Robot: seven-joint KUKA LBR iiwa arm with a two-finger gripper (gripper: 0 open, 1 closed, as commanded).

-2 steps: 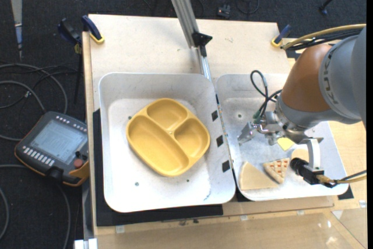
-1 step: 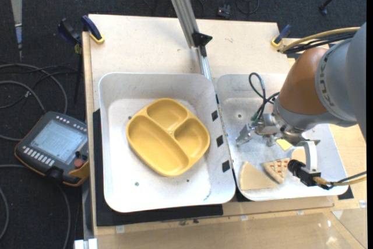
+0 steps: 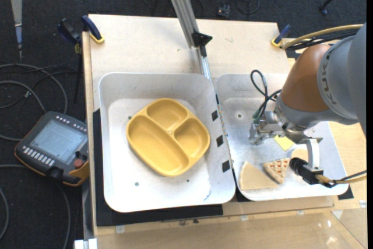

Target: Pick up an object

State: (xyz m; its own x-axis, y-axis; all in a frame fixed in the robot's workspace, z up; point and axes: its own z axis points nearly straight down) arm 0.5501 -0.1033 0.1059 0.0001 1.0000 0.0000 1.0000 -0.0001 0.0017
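In the right bin [image 3: 233,96], my gripper [image 3: 263,132] hangs low over the floor near the middle, under the grey and orange arm [image 3: 317,81]. A small flat yellow piece [image 3: 284,142] lies just to its right, partly hidden by the wrist. Near the front wall lie a tan wedge [image 3: 255,176] and a pizza-slice toy [image 3: 278,168], touching each other. Both are below the gripper and apart from it. Nothing shows in the gripper's grasp.
The left bin [image 3: 111,143] holds a yellow divided plate [image 3: 168,136]. A black and white fitting with a cable [image 3: 307,166] sits right of the pizza slice. A slanted metal pole [image 3: 183,6] crosses the bench's back. A teach pendant [image 3: 53,146] lies on the floor at left.
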